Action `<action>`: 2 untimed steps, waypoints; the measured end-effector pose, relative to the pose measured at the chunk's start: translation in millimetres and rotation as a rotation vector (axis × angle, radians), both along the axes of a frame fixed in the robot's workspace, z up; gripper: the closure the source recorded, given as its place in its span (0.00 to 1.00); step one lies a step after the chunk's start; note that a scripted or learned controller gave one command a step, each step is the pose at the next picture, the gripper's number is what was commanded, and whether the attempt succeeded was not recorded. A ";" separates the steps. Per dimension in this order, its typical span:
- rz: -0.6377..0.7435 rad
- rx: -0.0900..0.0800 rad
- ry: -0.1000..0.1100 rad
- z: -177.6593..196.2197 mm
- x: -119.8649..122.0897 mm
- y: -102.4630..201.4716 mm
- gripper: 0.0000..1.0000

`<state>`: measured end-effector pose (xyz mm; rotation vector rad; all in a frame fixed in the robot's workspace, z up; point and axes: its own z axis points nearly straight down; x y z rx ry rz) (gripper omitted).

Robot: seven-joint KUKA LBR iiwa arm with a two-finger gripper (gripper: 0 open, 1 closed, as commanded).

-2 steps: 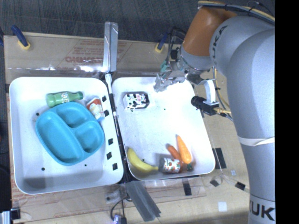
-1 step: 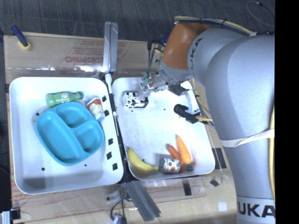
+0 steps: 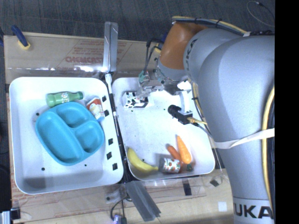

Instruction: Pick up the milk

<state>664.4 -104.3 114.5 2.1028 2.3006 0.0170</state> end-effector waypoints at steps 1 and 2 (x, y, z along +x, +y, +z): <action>-0.118 0.002 -0.002 1.7 -0.5 5.6 0.00; -0.047 0.003 -0.020 -0.3 -6.8 3.6 0.00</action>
